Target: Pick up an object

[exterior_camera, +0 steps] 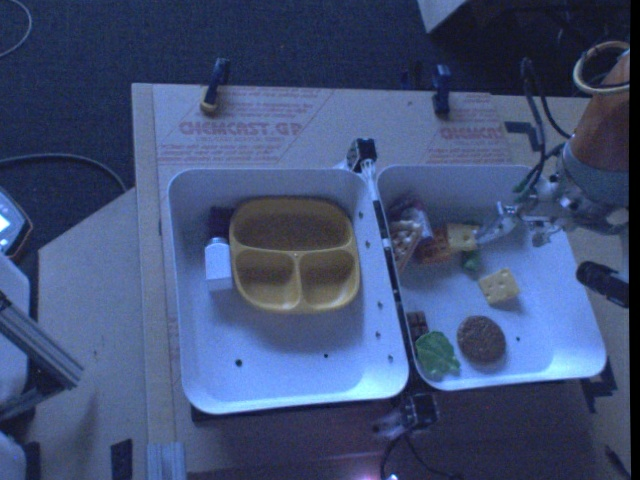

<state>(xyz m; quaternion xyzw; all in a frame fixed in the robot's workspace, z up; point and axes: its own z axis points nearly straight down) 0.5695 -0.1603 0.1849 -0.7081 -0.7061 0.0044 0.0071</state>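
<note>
My gripper (492, 230) reaches in from the right over the upper middle of the right bin (560, 298). Its tip hangs just right of a yellow block (460, 235) and above a small green piece (469, 262). Left of these lie a reddish-brown item (433, 249) and a pale corn-like packet (405, 236). A holed cheese wedge (499, 287) sits below the gripper. Near the bin's front edge are a round brown patty (481, 338) and a green leaf (436, 352). Nothing is seen held in the gripper.
The left bin (270, 368) holds a yellow divided plate (295, 253) with a small white bottle (218, 264) at its left side. A dark brown piece (417, 322) lies by the divider between the bins. Black clamps (214, 86) stand at the board's far edge.
</note>
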